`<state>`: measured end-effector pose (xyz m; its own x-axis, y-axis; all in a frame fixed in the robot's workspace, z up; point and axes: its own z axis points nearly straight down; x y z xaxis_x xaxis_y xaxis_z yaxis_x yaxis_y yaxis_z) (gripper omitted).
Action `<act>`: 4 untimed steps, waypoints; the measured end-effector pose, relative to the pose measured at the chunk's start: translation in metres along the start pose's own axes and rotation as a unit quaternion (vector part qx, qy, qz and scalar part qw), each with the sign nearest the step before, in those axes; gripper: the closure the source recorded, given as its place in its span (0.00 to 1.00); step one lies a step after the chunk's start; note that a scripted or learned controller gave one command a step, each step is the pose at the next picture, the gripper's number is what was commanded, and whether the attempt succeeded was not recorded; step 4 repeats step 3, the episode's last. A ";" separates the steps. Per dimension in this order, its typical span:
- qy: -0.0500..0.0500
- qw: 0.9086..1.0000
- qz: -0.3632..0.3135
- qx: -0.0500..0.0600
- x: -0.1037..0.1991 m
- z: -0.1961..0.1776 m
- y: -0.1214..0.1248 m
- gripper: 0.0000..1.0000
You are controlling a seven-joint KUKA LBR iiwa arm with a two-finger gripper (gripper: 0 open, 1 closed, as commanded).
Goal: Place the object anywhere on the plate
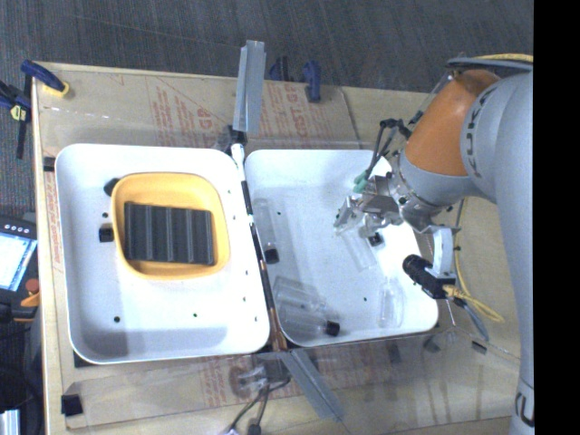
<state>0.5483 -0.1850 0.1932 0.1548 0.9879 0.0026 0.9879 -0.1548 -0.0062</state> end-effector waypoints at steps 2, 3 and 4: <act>-0.002 0.986 -0.164 -0.001 0.181 0.003 0.028 1.00; -0.002 0.986 -0.164 -0.001 0.181 0.003 0.028 0.00; -0.002 0.986 -0.164 -0.001 0.181 0.003 0.028 0.00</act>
